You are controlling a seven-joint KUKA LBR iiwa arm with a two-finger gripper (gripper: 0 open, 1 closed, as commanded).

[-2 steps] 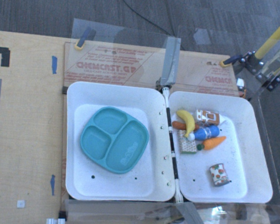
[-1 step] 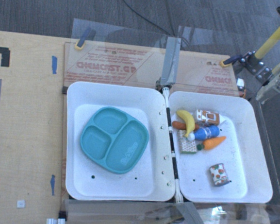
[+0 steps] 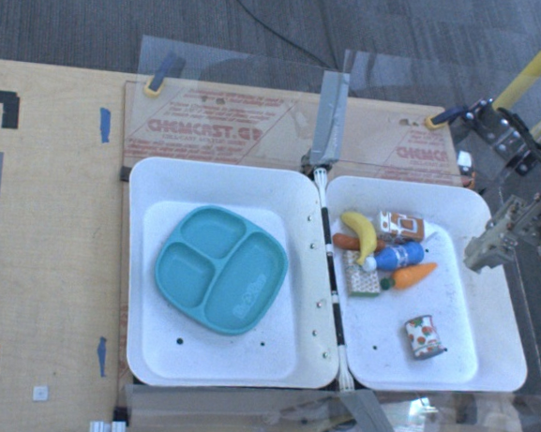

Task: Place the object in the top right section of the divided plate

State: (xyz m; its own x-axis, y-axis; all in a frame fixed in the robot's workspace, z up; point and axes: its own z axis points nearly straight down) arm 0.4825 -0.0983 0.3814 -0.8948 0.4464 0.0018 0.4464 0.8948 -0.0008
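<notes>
Camera view: board [image 3: 212,125] reads "CHEMCAST GP" (mirrored); state of gripper [image 3: 494,247] jaws unclear.

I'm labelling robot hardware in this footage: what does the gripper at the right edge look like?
The gripper is pale grey metal, angular and blocky, hanging over the right bin's outer rim. Dark cabling and black fittings run behind it. Fine markings are too small to tell.
</notes>
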